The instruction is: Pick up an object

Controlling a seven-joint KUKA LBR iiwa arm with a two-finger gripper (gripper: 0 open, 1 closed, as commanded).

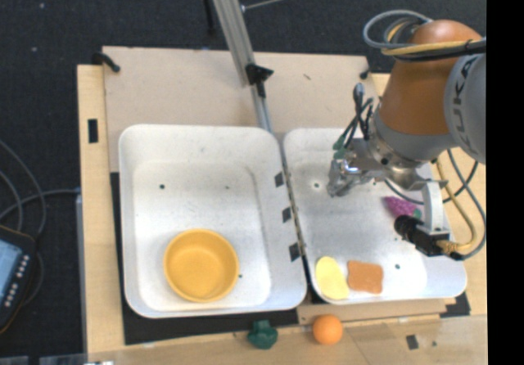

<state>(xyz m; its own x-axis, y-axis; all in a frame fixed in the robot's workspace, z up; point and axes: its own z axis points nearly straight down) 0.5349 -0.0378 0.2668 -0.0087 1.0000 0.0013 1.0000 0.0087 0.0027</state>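
- Hovering over the upper middle of the right bin (426, 277): gripper (340, 183), hung from the grey arm (426, 93) with its orange band, reaching in from the right.
- Cannot tell how far apart the fingers stand; metal parts blur together at the tip. Nothing visible between them.
- Lying at the near edge of the right bin: pale yellow object (331, 277), touching an orange block (365, 277) just to its right. Both well apart from the gripper, toward the front.
- Peeking out beside the arm's white fitting, at the right side of the same bin: purple object (399, 205), partly hidden.
- Sitting upright in the front part of the left bin (147, 150): yellow bowl (201, 264), mouth up.
- Resting on the worktop (164, 85) outside the bins, just past the front rim: orange ball (327, 329), with a small dark green object (263, 335) near it on the left.
- Slanting down from the top to the gap between the bins: grey metal rail (233, 24).
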